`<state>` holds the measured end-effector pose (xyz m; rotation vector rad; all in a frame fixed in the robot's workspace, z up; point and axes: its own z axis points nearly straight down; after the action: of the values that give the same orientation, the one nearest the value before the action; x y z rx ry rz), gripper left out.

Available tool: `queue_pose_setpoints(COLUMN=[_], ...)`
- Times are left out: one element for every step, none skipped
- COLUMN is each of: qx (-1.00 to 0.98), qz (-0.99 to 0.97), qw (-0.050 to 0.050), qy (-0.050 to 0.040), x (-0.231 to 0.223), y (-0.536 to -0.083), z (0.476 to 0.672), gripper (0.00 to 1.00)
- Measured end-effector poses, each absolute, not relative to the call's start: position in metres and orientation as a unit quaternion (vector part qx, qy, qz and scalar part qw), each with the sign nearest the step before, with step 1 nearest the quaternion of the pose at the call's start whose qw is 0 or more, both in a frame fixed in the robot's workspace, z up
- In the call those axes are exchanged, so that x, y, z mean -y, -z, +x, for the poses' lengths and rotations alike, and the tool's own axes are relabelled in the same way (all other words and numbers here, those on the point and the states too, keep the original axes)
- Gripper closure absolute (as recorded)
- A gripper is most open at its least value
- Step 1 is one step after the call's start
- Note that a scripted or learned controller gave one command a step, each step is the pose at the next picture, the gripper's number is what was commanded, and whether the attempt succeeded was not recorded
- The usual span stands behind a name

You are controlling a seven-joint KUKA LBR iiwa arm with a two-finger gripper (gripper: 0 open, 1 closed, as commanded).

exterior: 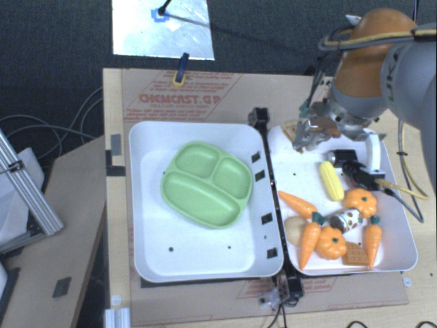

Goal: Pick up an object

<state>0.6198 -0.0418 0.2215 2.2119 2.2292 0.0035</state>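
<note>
My gripper (pixel 304 141) hangs over the far left corner of the right bin (pixel 403 251), above bare bin floor. A yellow corn cob (pixel 332 181) lies just in front of it to the right. Further toward the near side lie an orange carrot (pixel 298 202), a pumpkin (pixel 360 201), a second carrot (pixel 308 242), a second pumpkin (pixel 330 244), a third carrot (pixel 372 242), a waffle-like cracker (pixel 354 254) and a beige potato-like piece (pixel 293 229). A small tan thing (pixel 289 129) shows partly behind the gripper.
The left bin (pixel 150 251) holds a green divided plate (pixel 207 183). A black divider (pixel 268 183) runs between the bins. The arm's grey and orange body (pixel 372 53) looms over the right bin's far side. Cables trail at the right edge.
</note>
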Motion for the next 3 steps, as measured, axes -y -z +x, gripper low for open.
queue_pose_setpoints(qx=[-0.710, -0.709, -0.709], qz=[0.704, 0.705, 0.705], qw=[0.000, 0.000, 0.000], qy=[-0.0014, -0.0002, -0.0011], x=[-0.009, -0.032, -0.033], y=[-0.233, -0.232, -0.235], z=[0.615, 0.611, 0.618], gripper=[1.00, 1.00, 1.00])
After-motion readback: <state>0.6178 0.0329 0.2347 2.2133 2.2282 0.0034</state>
